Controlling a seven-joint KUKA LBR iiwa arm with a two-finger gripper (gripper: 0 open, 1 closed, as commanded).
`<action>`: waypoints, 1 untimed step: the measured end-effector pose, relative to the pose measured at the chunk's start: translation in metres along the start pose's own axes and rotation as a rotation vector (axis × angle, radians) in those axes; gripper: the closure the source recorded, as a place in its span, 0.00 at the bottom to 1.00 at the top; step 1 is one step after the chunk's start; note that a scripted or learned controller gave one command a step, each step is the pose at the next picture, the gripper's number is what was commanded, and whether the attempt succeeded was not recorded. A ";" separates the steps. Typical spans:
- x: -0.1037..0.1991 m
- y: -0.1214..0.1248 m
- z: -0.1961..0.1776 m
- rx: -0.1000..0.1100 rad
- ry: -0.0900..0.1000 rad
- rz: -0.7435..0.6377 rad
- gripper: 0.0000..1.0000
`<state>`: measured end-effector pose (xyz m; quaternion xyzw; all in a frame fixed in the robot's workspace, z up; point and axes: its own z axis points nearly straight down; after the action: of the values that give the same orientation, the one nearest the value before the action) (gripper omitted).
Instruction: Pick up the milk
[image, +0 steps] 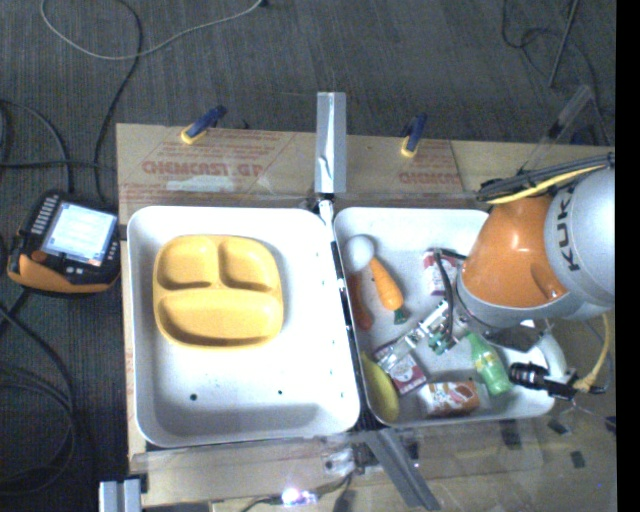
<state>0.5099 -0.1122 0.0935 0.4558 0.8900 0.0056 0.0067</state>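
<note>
Hiding much of the right bin (350, 225), the arm (520, 260) conceals its hand; grip unreadable.

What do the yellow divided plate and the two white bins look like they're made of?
Yellow divided plate: probably moulded plastic, matte, judging by its rounded compartment ridges and even colour. Shallow white bins: likely thin formed plastic, slightly glossy, with soft rounded rims and corners.
</note>
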 end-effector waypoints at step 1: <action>-0.073 0.010 -0.086 0.020 0.002 0.440 0.00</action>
<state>0.5588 -0.1656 0.1803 0.6393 0.7690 -0.0014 -0.0003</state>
